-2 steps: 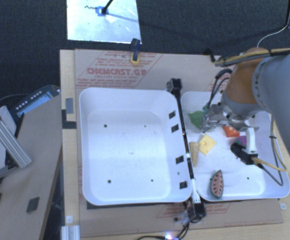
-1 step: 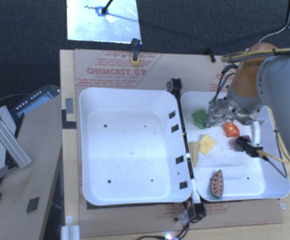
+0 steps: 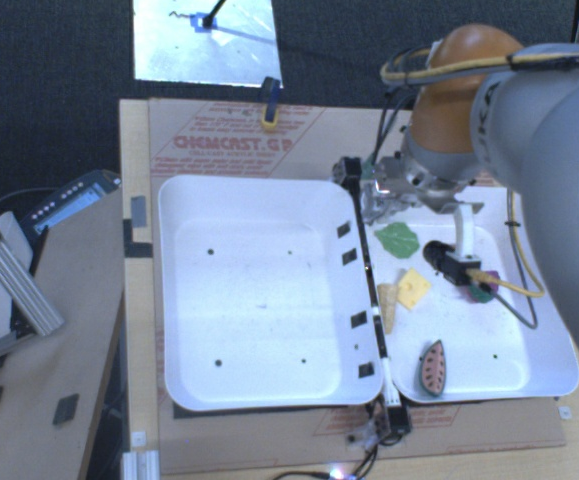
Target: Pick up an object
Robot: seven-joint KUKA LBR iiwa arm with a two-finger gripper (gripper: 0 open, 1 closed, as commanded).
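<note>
Watermelon slice (image 3: 431,368) far from gripper (image 3: 375,202)

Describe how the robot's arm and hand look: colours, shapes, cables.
The arm is a thick, rounded, smooth grey casing. Above the wrist sits a bulbous orange band, with yellow and dark cables looping beside it. The hand is a small block of silvery metal and black parts.

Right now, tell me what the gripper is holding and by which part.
It cannot be told. The gripper hangs close to the flat green leaf-shaped piece in the right shallow white bin.
</note>
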